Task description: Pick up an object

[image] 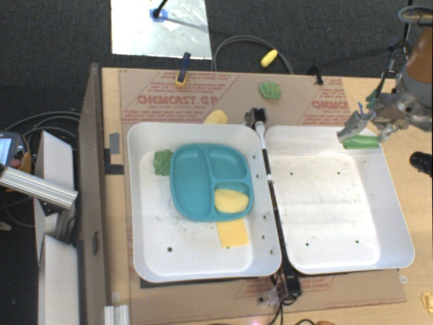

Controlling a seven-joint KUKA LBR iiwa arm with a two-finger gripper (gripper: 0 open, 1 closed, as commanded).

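Observation:
My gripper (365, 133) hangs over the far right corner of the right bin (338, 249), its two fingers spread apart. A long green pod-like piece (361, 141) lies just under the fingertips, along the bin's far wall. I cannot tell whether the fingers touch it. In the left bin (152, 249) sits a teal divided plate (203, 175) with a yellow lump (231, 200) in its near right compartment. A flat yellow slice (233, 233) lies just in front of the plate, and a green leaf (162, 161) lies by its left side.
Behind the bins, on the cardboard, lie a yellow piece (216, 118), a bumpy green piece (270, 90) and a yellow-handled tool (182, 73). Another yellow item (269, 58) rests on the dark floor. A black divider (267, 175) runs between the bins.

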